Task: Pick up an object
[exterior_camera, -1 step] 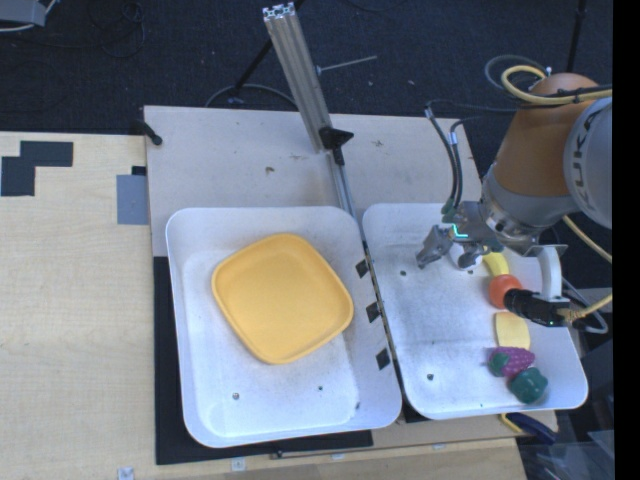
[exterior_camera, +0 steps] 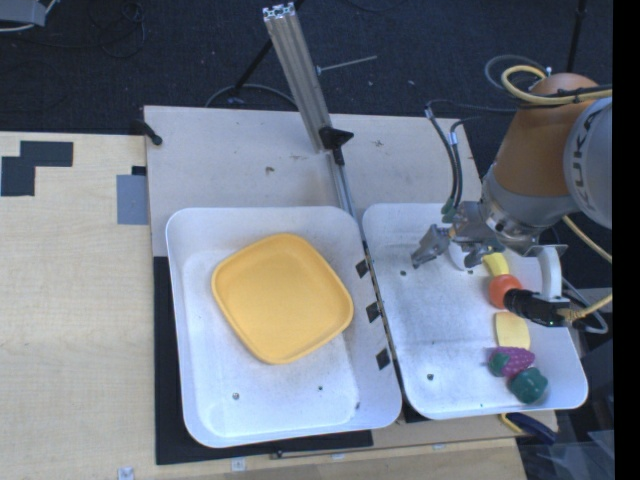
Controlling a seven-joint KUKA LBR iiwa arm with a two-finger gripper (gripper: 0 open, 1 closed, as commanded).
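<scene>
Hand (exterior_camera: 447, 249) above right bin (exterior_camera: 440, 368), fingers apparently apart, nothing between; toys (exterior_camera: 512, 360) nearby.

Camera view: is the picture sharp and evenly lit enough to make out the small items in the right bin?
Camera view: lighting is even, with no strong glare on the right bin; the focus is soft, so the orange item, yellow piece, magenta item and green item read as colour blobs; the end effector is slightly blurred, its fingers unclear; the yellow plate in the left bin is clear.
</scene>
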